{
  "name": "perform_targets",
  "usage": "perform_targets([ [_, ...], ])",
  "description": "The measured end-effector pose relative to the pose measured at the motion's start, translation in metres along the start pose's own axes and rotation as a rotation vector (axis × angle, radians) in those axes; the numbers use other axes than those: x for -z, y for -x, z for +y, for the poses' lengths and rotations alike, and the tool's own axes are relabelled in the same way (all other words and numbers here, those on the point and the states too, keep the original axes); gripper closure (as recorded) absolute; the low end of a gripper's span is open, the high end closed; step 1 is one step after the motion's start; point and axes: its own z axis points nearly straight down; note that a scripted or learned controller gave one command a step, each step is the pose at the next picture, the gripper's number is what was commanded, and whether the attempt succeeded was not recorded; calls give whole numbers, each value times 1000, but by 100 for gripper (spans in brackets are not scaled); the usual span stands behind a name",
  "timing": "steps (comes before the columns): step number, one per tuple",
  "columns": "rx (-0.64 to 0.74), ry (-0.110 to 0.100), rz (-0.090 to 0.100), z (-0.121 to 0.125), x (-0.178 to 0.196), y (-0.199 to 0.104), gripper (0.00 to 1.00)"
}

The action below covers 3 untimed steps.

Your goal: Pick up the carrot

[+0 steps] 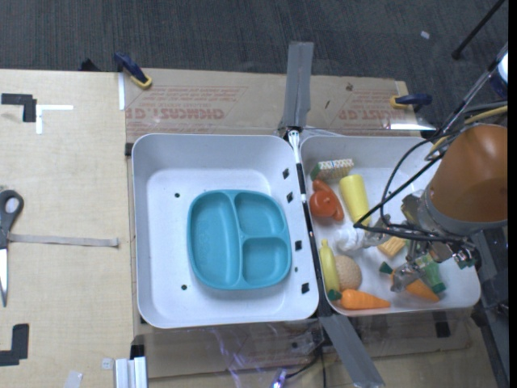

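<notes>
A wooden table (pixel 56 281) seen from above holds two shallow white bins side by side. The left bin (pixel 153 217) contains a teal divided plate (pixel 240 239) with three compartments. The right bin (pixel 380 148) holds a scatter of toy foods. The carrot (pixel 363 300) lies on its side along the near wall of the right bin, pointed end toward the right, just below a round tan item (pixel 347 273) and beside a small yellow banana-like piece (pixel 327 267). Farther back sit a red-orange pepper (pixel 325 202) and a yellow cylinder (pixel 354 198). The grey arm with its orange band (pixel 475 176) reaches in from the right, and its gripper (pixel 416 272) hangs low over the right end of that bin, to the right of the carrot and apart from it. Whether the fingers are spread or pressed together cannot be told amid the clutter. Scissors (pixel 6 233) lie at the table's left edge.
</notes>
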Motion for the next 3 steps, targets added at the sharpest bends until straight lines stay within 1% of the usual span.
perform_targets([
  [1,3,-3,-5,0,10,3,100],
  [2,3,4,8,31,43,23,100],
  [3,306,7,8,-21,-19,1,100],
])
